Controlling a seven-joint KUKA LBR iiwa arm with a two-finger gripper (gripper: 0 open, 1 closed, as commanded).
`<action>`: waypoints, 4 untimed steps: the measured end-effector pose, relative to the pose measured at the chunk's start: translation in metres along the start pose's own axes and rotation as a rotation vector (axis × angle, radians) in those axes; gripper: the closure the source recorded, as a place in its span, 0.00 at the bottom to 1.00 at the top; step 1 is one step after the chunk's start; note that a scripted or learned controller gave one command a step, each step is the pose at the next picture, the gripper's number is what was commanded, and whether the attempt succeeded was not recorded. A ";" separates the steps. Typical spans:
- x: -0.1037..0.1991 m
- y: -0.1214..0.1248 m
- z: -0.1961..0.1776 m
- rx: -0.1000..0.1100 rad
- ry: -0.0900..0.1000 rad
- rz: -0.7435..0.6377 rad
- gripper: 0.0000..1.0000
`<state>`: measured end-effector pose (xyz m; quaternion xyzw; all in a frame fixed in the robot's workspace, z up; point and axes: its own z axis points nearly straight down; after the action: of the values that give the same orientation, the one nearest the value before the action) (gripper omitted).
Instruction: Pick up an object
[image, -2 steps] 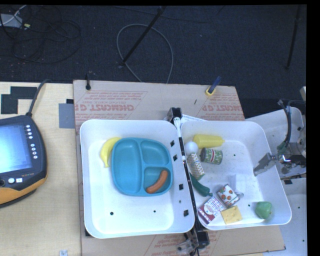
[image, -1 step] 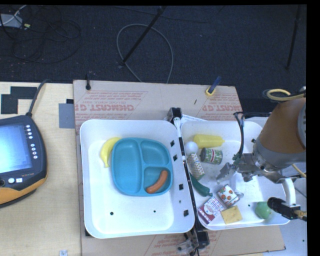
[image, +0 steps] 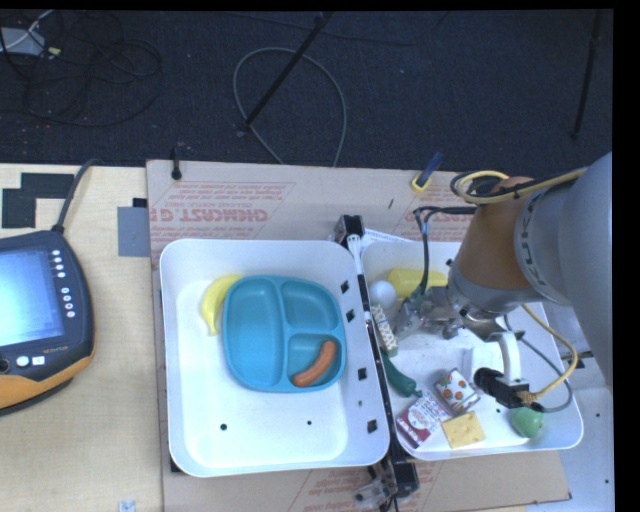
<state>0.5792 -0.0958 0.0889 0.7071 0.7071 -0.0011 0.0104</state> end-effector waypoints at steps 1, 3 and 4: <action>-0.012 0.060 0.003 0.038 0.008 0.009 0.00; -0.032 -0.065 0.000 0.017 0.018 0.003 0.00; -0.032 -0.063 -0.010 0.016 0.020 0.005 1.00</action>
<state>0.5164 -0.1281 0.0986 0.7089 0.7053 0.0002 -0.0024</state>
